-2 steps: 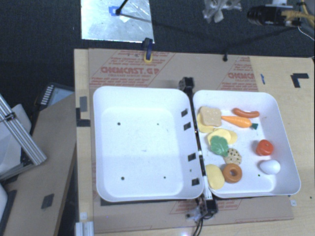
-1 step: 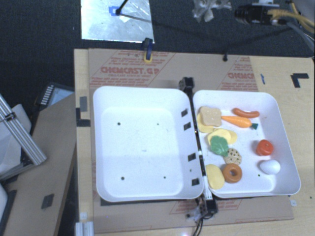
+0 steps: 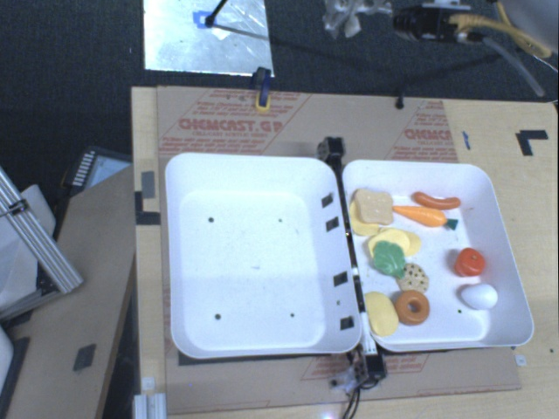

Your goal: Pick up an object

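Tan bench [image 3: 218,116] bearing two white bins [image 3: 244,260], dark floor [image 3: 70,51], claw [image 3: 348,7] blurred, grip unclear

left bin [image 3: 253,321]: open floor | right bin [image 3: 502,260]: toy food crowds left half, sparser toward right wall

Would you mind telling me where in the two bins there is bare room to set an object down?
The left bin floor is bare wall to wall. The right bin is crowded: bread slice, carrot, donut, egg. One small patch lies between donut and tomato.
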